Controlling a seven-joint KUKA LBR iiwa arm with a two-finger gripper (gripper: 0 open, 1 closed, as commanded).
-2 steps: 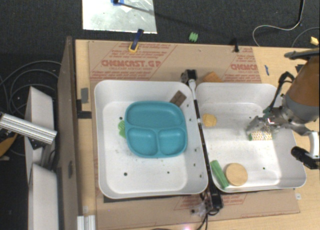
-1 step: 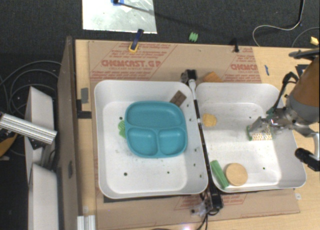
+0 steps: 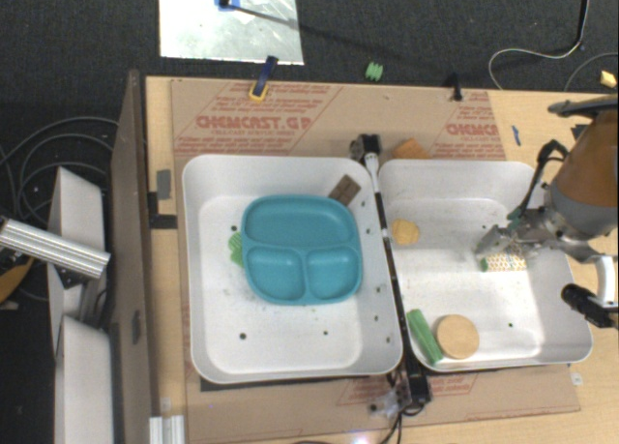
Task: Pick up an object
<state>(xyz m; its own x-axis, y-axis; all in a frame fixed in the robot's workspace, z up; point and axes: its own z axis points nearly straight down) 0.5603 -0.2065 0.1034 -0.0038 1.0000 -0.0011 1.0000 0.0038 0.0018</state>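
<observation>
At the near edge of the right bin (image 3: pixel 542 340) a tan round disc (image 3: pixel 457 336) lies flat, touching a green stick-shaped piece (image 3: pixel 422 337) that leans along the bin's near-left corner by the divider. Farther back in the same bin, toward the right edge of the worktop (image 3: pixel 290 113), the tool (image 3: pixel 495 247) is low over the bin floor, its metal tips spread slightly apart just above a small patterned block (image 3: pixel 505 263) with pale dots; nothing can be seen between the tips, and whether they touch the block cannot be told. The grey arm (image 3: pixel 580 202) with its orange band (image 3: pixel 592 166) comes in from the right. A small yellowish round piece (image 3: pixel 404 232) rests near the left wall of the right bin, well apart from the tool.

In the left bin (image 3: pixel 218 336) a teal divided plate (image 3: pixel 301 249) lies upright in the middle, a green item (image 3: pixel 235 244) peeking from under its left rim. A brown block (image 3: pixel 343 189) rests at that bin's far-right corner. Beyond the right bin's far-left corner an orange piece (image 3: pixel 410 149) sits on the worktop.
</observation>
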